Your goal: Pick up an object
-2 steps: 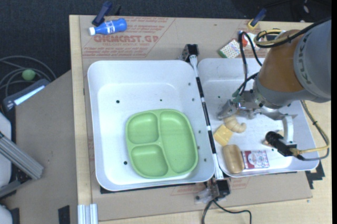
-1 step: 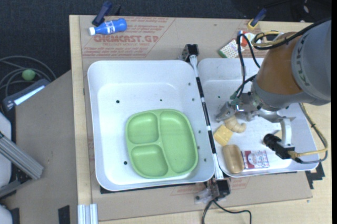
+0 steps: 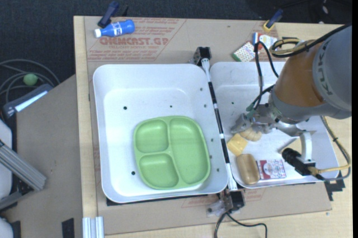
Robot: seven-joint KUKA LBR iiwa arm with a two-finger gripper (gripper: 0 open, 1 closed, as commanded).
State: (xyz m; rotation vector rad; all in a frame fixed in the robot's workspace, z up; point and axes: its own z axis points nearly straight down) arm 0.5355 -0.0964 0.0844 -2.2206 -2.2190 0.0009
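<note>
— Two shallow white bins side by side: left bin (image 3: 140, 91) and right bin (image 3: 235, 88). See the grey claw (image 3: 249, 122)?
— Yes. Down low in the right bin, near its left wall. Open or shut?
— Cannot tell. Too dark and small there.
— Holding anything?
— Nothing seen in its grip.
— So what to pick?
— Maybe the pale yellow soft lump (image 3: 238, 145). Just below the claw, middle right of the frame.
— How to do it well?
— Go straight down over the lump. Keep away from the bin wall. Squeeze softly, then lift slowly.
— Now count!
— One green plastic plate with three parts (image 3: 169, 152), lying in the left bin. One pale yellow lump. One tan block like bread (image 3: 247, 168) and one red and white flat packet (image 3: 272, 168), lower right. One small blue and white bottle (image 3: 114, 28), upper left, out on the brown bench (image 3: 83, 136).
</note>
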